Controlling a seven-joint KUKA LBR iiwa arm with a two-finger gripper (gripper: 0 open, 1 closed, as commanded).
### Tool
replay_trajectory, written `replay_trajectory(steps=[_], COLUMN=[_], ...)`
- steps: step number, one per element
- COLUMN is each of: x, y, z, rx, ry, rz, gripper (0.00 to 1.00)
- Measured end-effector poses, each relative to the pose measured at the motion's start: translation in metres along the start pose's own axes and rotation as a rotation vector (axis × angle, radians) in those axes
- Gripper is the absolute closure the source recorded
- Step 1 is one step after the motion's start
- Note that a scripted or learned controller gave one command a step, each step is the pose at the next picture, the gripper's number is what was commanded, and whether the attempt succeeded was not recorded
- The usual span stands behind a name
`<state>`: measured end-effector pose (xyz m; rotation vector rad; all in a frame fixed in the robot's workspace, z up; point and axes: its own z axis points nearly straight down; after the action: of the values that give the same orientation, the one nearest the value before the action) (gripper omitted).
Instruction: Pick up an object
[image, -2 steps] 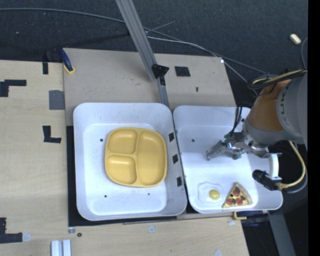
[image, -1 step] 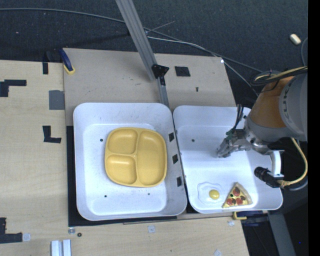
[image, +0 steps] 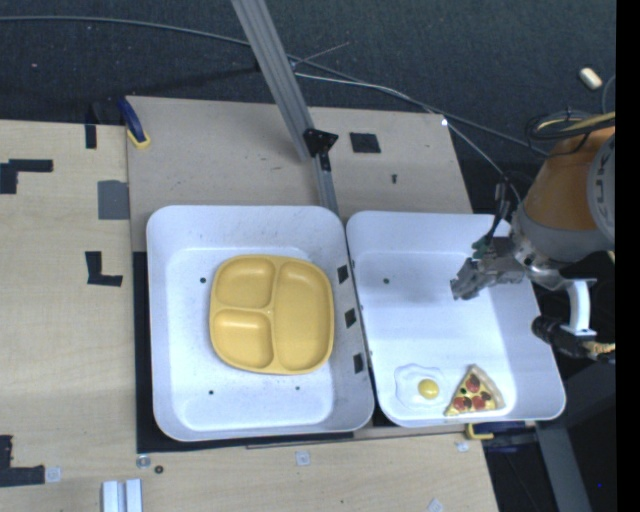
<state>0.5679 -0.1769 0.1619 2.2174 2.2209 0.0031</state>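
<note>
Arm poised over the right bin, toys left lying at its front edge

From above, the gripper (image: 468, 284) was seen over the bare upper part of the right bin (image: 420, 250), well apart from the fried egg toy (image: 420, 386) and the pizza slice toy (image: 475, 391), which lay just beside each other near the bin's front rim; whether the gripper was open or closed could not be told, and nothing was seen held in it. A yellow divided plate (image: 271, 313) was lying in the left bin (image: 180, 300). Both toys were judged light, stiff and smooth, and flat enough to be awkward to take. The pizza slice was thought best pinched across its narrower width, the egg across its raised yolk or thin white edge, where slipping was considered likely.
</note>
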Motion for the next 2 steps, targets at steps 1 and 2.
replay_trajectory(steps=[1,2], x=[0.000,0.000], y=[0.003,0.004], z=[-0.043,-0.087], rx=[0.000,0.000], ry=[0.000,0.000], rz=[0.000,-0.001], gripper=[1.00,1.00])
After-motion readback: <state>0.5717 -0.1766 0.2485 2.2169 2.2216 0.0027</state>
